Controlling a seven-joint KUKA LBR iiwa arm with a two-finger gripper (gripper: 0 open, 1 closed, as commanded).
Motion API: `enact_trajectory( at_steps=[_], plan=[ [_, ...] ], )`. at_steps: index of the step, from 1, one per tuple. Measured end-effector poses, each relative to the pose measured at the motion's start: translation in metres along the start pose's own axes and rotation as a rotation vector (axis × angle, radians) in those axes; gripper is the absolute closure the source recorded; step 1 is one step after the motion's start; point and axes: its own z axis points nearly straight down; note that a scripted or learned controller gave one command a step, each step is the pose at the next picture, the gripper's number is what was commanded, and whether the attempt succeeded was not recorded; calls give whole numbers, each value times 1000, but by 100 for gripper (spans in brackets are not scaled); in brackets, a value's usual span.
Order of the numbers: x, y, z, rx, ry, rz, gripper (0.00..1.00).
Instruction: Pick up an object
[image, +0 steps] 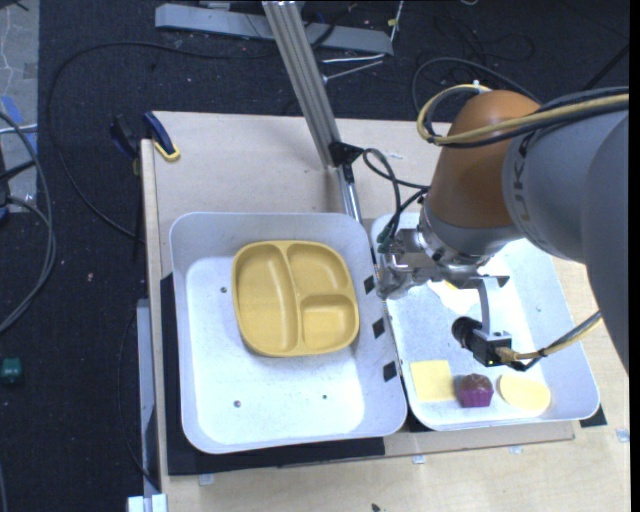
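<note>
In the right bin (570, 405) lie a pale yellow square (432, 380), a small purple object (474, 390) and a pale yellow round piece (525, 394), all near the front edge. Another yellow piece (455, 294) peeks out from under the arm further back. The arm's orange band (478, 165) and wrist hang over the back left of that bin. The gripper (408, 268) sits low at the bin's left wall, seen from above, and its fingers are hidden by the wrist. A yellow divided plate (296, 297) rests in the left bin (205, 390).
A metal pole (312, 90) slants down from the top to the bench behind the bins. Black cables run along the arm, with a small black fitting (478, 343) hanging over the right bin. A blue and yellow clamp (160, 135) sits at the bench's back left corner.
</note>
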Motion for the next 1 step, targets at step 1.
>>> enact_trajectory(
  at_steps=[1],
  plan=[
    [59, -10, -11, -1, 1, 0, 100]
  ],
)
